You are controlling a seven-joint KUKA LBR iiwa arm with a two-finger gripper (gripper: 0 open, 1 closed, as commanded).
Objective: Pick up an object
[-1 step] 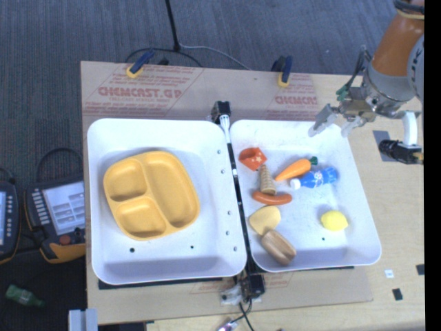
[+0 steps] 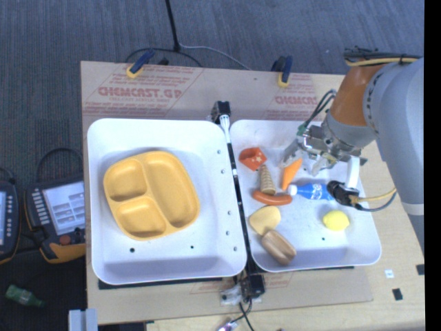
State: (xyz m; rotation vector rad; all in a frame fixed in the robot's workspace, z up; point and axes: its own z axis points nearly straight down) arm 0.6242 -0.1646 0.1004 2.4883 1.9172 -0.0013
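I look down at two shallow white plastic bins side by side on a cardboard-covered counter (image 2: pixel 138 92). My grey arm with its orange band (image 2: pixel 355 95) reaches in from the right, and the gripper (image 2: pixel 311 154) hangs low over the far part of the right bin (image 2: pixel 358 250). Its metal fingers are a dark tangle against cables, so I cannot tell whether they are apart or together.

Just beside the gripper, on its near left, lies a small tapered orange carrot (image 2: pixel 291 174), smooth like toy plastic. I cannot tell if the gripper touches it. Nearer me than the gripper rests a blue and white tube-shaped bottle (image 2: pixel 310 191) on its side, partly hidden at one end by a black cable (image 2: pixel 343 192). Left of the gripper sits a glossy orange-red wedge (image 2: pixel 252 158), then a ridged tan cone (image 2: pixel 267 179) and a reddish sausage (image 2: pixel 272 198). Further toward me lie a pale yellow rounded lump (image 2: pixel 264 219), a brown bread-like roll (image 2: pixel 278 246) and a yellow lemon-like ball (image 2: pixel 335 220).

Well to the gripper's left, the left bin (image 2: pixel 103 254) holds a matte yellow divided plate (image 2: pixel 150 194) with three compartments.
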